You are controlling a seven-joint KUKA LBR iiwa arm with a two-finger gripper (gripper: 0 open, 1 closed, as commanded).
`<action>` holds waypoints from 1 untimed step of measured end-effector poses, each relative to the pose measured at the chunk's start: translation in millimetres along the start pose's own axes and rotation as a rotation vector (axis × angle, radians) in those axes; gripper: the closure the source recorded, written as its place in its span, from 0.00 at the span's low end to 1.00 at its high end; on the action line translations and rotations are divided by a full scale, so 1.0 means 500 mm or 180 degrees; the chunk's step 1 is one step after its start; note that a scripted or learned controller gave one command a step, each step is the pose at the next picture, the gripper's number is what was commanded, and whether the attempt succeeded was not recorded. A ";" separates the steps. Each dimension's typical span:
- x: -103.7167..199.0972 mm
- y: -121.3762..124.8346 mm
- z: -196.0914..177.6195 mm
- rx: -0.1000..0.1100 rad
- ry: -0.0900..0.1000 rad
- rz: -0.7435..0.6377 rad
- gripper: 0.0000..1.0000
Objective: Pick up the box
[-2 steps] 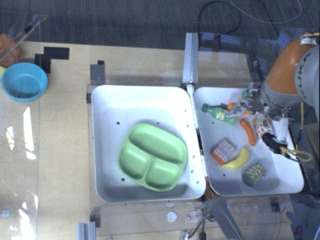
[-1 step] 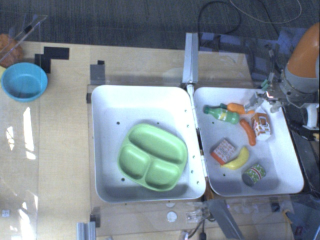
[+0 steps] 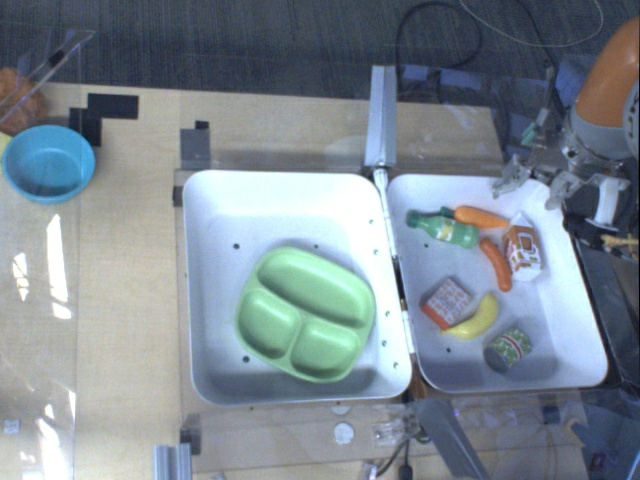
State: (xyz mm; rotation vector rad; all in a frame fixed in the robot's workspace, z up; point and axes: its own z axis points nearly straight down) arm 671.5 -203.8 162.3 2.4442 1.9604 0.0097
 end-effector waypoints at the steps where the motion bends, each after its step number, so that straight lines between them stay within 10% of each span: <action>1: 0.087 -0.025 0.138 0.0028 -0.0014 -0.2102 0.00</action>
